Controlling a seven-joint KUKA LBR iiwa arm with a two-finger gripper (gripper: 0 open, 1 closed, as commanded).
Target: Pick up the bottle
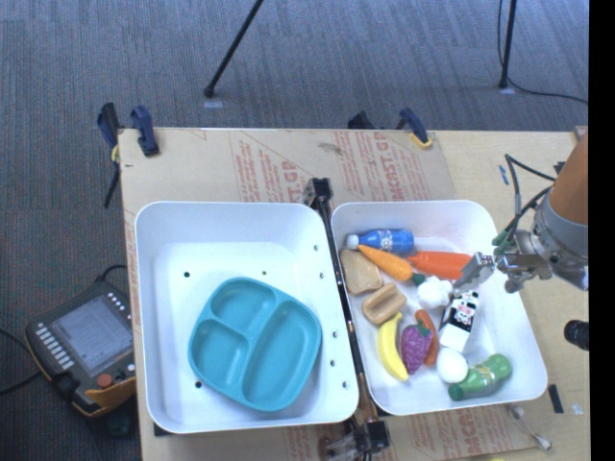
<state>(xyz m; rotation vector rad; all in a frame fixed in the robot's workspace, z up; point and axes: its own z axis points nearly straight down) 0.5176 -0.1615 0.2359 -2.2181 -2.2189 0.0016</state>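
- Lying at the right bin's (500,221) 11 o'clock corner, the blue bottle (381,241) sits well apart from the gripper (487,267), toward its 9 o'clock.
- Jaw state: cannot tell.
- Bottle label unreadable.

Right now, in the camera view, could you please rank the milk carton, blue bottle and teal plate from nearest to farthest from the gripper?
1. Milk carton, just below-left of the gripper.
2. Blue bottle, right bin's far-left corner.
3. Teal plate, in the left bin.

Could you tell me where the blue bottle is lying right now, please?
The blue bottle lies on its side at the far left of the right bin, near the divider, just above an orange carrot and a slice of bread.
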